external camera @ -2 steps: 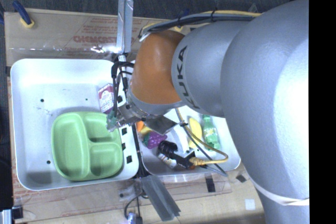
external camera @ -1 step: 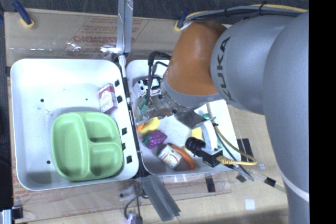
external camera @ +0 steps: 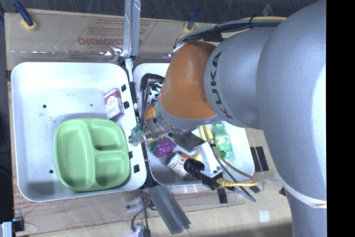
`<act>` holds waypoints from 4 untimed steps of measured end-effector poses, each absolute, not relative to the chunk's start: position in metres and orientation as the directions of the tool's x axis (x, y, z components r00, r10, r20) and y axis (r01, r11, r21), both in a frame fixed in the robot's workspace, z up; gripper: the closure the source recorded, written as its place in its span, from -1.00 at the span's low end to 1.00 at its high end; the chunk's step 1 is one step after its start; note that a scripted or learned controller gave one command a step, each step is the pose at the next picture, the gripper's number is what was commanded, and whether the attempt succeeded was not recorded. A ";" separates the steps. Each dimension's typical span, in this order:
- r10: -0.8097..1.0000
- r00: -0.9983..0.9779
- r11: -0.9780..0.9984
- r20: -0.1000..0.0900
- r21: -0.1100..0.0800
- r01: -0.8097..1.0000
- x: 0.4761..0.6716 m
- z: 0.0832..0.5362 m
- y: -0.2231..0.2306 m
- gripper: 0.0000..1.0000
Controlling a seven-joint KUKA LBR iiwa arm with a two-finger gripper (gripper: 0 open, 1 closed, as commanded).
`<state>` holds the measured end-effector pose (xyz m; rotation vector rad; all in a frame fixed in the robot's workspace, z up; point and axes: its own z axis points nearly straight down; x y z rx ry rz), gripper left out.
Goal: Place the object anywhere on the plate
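**Arm crowds the right bin, plate lies clear**

The green divided plate sits in the left bin, a small red carton just beyond its far rim. The arm hides most of the right bin; purple grapes peek out. Gripper: grip unreadable.

Two white bins, one green three-compartment plate, one small red box, one purple item, one green bottle.

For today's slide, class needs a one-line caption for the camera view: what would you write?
Grey arm reaches over the right bin of cluttered items, while a green plate and small red box sit in the left bin.
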<state>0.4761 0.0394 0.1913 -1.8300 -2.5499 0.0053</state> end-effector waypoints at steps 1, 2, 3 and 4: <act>0.962 -0.272 0.272 0.000 -0.004 0.962 0.476 0.211 0.103 1.00; 0.961 -0.277 0.277 0.000 -0.004 0.961 0.476 0.191 0.066 1.00; 0.942 -0.337 0.337 0.001 -0.004 0.942 0.475 0.206 0.110 1.00; 0.898 -0.440 0.440 0.002 -0.005 0.898 0.476 0.191 0.096 1.00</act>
